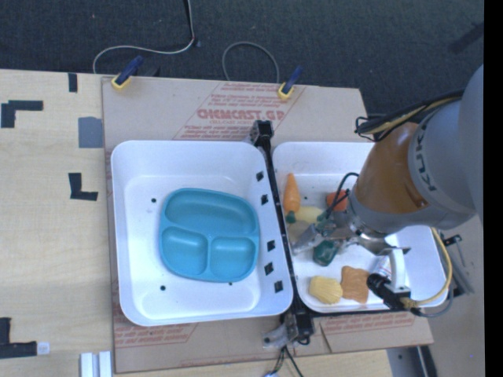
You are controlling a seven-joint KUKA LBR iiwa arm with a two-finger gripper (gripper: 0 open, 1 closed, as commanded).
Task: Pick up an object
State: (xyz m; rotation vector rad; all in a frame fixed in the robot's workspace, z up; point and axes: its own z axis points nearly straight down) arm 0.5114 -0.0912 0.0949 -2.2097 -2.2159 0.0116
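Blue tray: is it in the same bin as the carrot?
No, the blue tray lies in the left bin; the carrot is in the right bin.

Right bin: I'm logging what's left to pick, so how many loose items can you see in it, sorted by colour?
Orange: 2, a carrot-shaped piece and a toast-like piece
Yellow: 2, a corn-like piece and a pale piece
Dark green: 1, a small item near the end effector
Total: 5 visible; the arm may hide others.

Left bin (126,210): blue divided tray (209,235). Right bin (314,151): orange carrot (291,192), yellow item (325,290), orange item (355,283); gripper (321,236) over green object (324,250).
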